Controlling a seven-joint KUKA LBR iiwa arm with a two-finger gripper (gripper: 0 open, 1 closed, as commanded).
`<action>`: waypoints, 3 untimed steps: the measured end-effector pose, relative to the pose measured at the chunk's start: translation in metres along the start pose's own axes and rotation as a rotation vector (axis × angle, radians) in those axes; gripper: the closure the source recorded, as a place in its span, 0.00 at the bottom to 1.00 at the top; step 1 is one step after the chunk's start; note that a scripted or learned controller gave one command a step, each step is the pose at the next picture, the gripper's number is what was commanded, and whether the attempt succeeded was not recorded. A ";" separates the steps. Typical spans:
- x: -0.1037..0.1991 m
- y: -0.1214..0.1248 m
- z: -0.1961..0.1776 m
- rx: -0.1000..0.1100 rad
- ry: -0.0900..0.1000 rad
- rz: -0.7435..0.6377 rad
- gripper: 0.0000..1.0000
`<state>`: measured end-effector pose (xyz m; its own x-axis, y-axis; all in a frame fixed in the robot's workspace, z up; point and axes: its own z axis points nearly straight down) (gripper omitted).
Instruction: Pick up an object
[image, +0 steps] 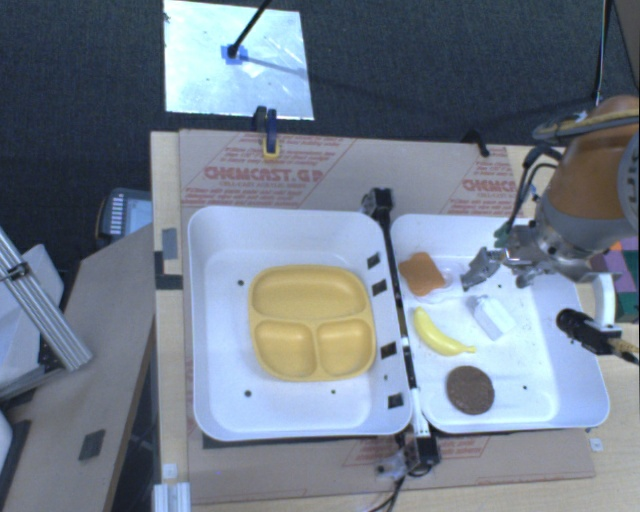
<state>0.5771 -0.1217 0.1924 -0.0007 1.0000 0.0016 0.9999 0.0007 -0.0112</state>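
You are early in this pick: nothing has been lifted, and every candidate lies flat on the floor of the right bin (585, 400). The gripper (484, 271) hangs over that bin's far half, near its back edge, and its fingers look spread with nothing between them, so treat the hand as released. Just below it, toward the bin's middle, lies a small white block (491, 318), pale against the white floor and easy to lose; it sits closest to the fingertips and is probably your target, though that is a guess. Beside the divider at the bin's far left you have an orange-brown slab (423, 272), like a slice of toast. A yellow banana (441, 335) curves along the left-middle, and a dark brown disc (469, 389) rests near the front edge. The left bin (215, 300) carries a yellow divided tray (308, 320) at its centre. What remains is the descent, closing and lift.
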 end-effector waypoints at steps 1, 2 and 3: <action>0.000 0.003 -0.007 -0.012 -0.001 -0.002 0.00; -0.010 0.003 0.047 -0.009 -0.002 0.000 0.00; -0.020 0.002 0.095 -0.010 -0.002 0.000 0.00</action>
<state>0.5779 -0.1415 0.0971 -0.0011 1.0000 0.0001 1.0000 0.0011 -0.0014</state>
